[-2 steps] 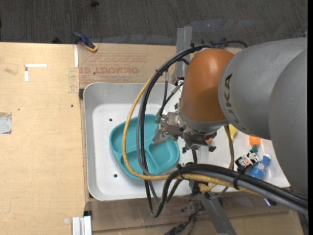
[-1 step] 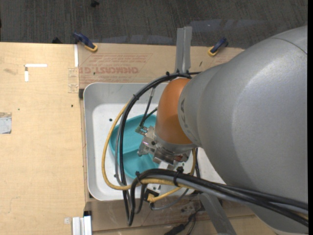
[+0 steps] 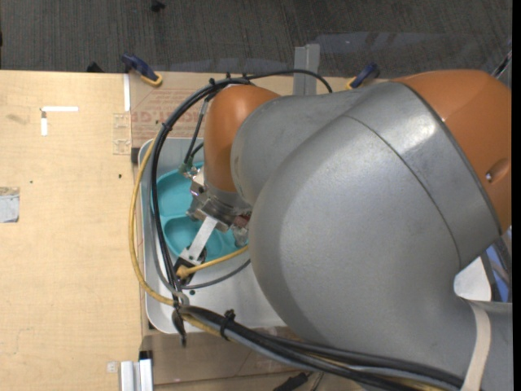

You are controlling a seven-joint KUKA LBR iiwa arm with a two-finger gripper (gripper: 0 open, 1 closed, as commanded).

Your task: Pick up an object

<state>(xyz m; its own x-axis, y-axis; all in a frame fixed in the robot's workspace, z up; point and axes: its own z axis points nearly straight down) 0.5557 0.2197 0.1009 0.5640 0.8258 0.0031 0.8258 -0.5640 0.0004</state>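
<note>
**Inspector:** State of the claw?

**Me:** My claw (image 3: 216,218) is lowered into the shallow white bin (image 3: 151,304), over its left part. Apart or together, I cannot tell: my own wrist covers the tip from this angle.

**Inspector:** Anything held?

**Me:** I cannot confirm a hold.

**Inspector:** Location of the item?

**Me:** The turquoise curved plastic object (image 3: 173,206) lies in that same bin, close against the left wall. It is just below and to the left of my claw. The view does not settle whether they touch, nor whether it is one piece or several lying together.

**Inspector:** Condition of the arm?

**Me:** The orange band (image 3: 232,125) sits directly above the wrist. Behind it my grey arm (image 3: 366,218) reaches in from the right and covers most of that side of the view.

**Inspector:** Surroundings?

**Me:** A pale wooden board (image 3: 65,235) lies flat to the left of the bin, with a white tape strip (image 3: 59,110) near its far corner. Two blue-handled clamps sit on the far edge of the bench – one (image 3: 140,68) at the left, one (image 3: 364,74) further right. Dark grey carpet (image 3: 81,19) lies beyond.
</note>
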